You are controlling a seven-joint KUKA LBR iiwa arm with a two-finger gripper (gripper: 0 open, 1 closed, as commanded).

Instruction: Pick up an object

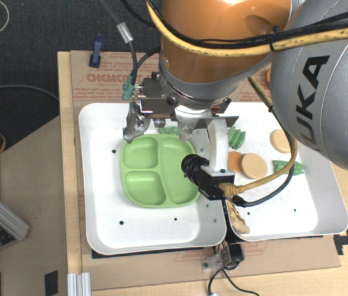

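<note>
Looming orange-banded arm (223,36) fills the top of frame, gripper (161,119) down at the green divided tray's (152,171) upper rim in the left bin (100,184). Can't tell its grip. Tan discs (254,164) sit in the right bin (309,208).

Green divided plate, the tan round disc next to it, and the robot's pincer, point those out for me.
Green divided plate (152,177): camera view, left bin, on its lower-left compartment.
Tan round disc (253,164): camera view, right bin, on its flat top face.
Pincer (177,128): camera view, above the plate's far edge, midway between its fingertips.
</note>
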